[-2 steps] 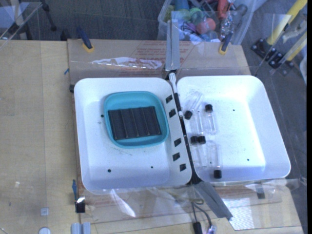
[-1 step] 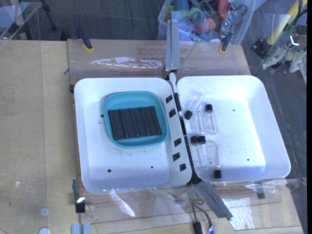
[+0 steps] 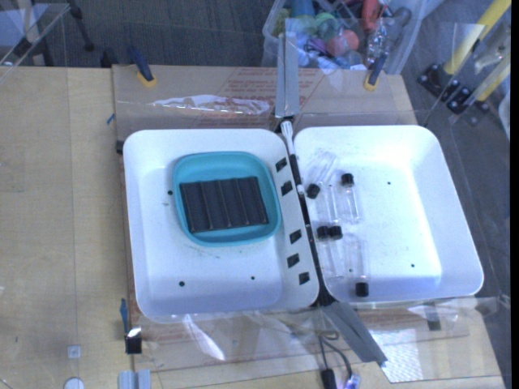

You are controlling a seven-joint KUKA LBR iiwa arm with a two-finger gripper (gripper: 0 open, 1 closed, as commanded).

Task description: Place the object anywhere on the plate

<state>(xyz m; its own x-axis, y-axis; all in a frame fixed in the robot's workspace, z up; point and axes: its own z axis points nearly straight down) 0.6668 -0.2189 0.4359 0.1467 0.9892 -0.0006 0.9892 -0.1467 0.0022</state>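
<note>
A teal plate (image 3: 183,173) with rounded corners lies in the left white bin (image 3: 154,266), a little above its middle. On the plate rests a dark grey rectangular object (image 3: 223,203) with several lengthwise ridges. It lies flat and covers most of the plate's floor. In the right white bin (image 3: 422,209) several clear vials with black caps lie near the left wall, among them one (image 3: 349,198) pointing up the frame and one (image 3: 355,267) near the front edge.
A row of black tabs (image 3: 292,213) runs along the seam between the bins. A clear box of colourful items (image 3: 349,14) stands behind the bench. Blue clamps (image 3: 144,70) grip the back edge. Plastic sheeting (image 3: 243,339) lies in front.
</note>
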